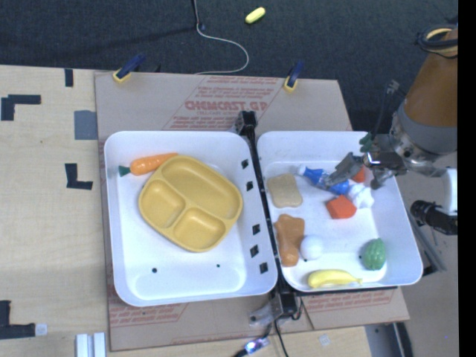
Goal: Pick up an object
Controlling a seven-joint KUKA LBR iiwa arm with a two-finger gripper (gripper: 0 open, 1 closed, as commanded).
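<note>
My gripper hangs low over the back right part of the right bin, its two dark fingers spread apart, so it is open. A small orange-red piece shows in the gap; whether it touches a finger I cannot tell. Just left of the gripper lies a blue object, with a white crumpled piece and a red block below it. A tan bread slice, a brown pastry, a white ball, a green broccoli and a banana also lie in this bin.
The left bin holds a yellow divided plate and a carrot at its back left. A black divider runs between the bins. A yellow item and a thin cable lie on the dark floor behind.
</note>
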